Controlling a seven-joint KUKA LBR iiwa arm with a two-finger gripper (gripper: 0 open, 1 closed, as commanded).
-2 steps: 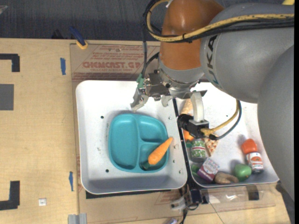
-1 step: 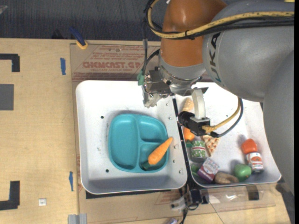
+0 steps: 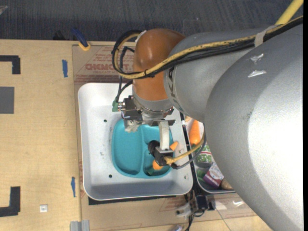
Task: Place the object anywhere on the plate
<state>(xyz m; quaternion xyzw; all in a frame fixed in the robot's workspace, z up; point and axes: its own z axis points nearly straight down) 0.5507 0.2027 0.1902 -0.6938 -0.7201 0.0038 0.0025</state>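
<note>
- The grey arm (image 3: pixel 250 109) fills the 3 o'clock side, with its orange band (image 3: pixel 151 66) towards 12 o'clock above the wrist.
- The hand (image 3: pixel 140 121) hangs over the 12 o'clock edge of the teal plate (image 3: pixel 126 153). I cannot tell whether it is open or closed, or whether it holds anything.
- A small orange object (image 3: pixel 157 165) shows at the plate's 4 o'clock side, partly hidden by robot parts. It appears to lie over the plate's right compartment.
- The plate lies in the left bin (image 3: pixel 94 129), towards its 3 o'clock side.
- The right bin (image 3: pixel 226 189), mostly under the arm, holds an orange piece (image 3: pixel 195 131), something green (image 3: pixel 204 157) and something purple (image 3: pixel 214 179).
- Cardboard (image 3: pixel 98 64) under the bins carries red printing at 12 o'clock, too blurred to read.
- The counter (image 3: pixel 38 129) bears blue tape (image 3: pixel 64 68) at 10 o'clock.
</note>
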